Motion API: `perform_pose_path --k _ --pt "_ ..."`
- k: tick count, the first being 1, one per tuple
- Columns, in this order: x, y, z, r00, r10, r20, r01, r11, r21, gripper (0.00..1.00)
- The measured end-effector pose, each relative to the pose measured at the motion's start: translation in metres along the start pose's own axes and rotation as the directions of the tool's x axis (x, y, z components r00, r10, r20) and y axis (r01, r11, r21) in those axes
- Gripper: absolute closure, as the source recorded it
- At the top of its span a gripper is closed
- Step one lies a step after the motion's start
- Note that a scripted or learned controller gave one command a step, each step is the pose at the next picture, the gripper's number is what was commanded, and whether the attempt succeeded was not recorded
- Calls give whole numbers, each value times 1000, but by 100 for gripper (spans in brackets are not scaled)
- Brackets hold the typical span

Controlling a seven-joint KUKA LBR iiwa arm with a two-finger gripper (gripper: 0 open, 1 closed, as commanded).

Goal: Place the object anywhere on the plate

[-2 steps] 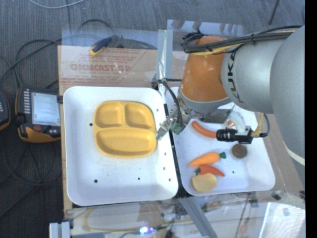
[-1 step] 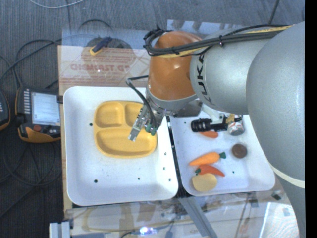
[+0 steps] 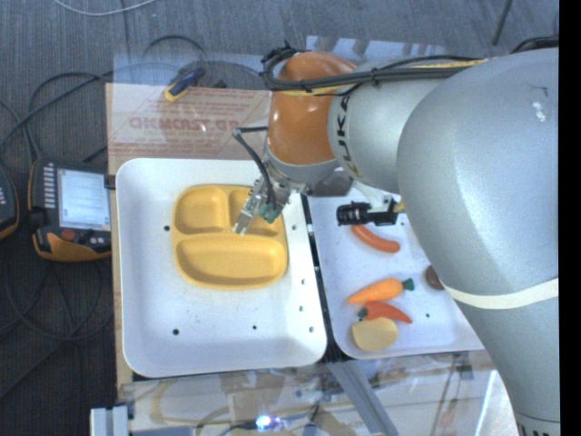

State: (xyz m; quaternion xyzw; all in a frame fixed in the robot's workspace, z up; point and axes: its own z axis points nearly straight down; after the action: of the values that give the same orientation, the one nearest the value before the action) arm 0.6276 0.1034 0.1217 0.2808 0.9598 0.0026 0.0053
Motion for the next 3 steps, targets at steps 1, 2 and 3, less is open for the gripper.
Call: perform_pose_path --k 1,2,3 --pt "78 38 -58 969 -246 -10 246 969 6 100" --pt "31 -28 -93 977 -211 -7 211 977 7 100" --pt "-12 13 -42 966 -257 -7 257 966 9 100"
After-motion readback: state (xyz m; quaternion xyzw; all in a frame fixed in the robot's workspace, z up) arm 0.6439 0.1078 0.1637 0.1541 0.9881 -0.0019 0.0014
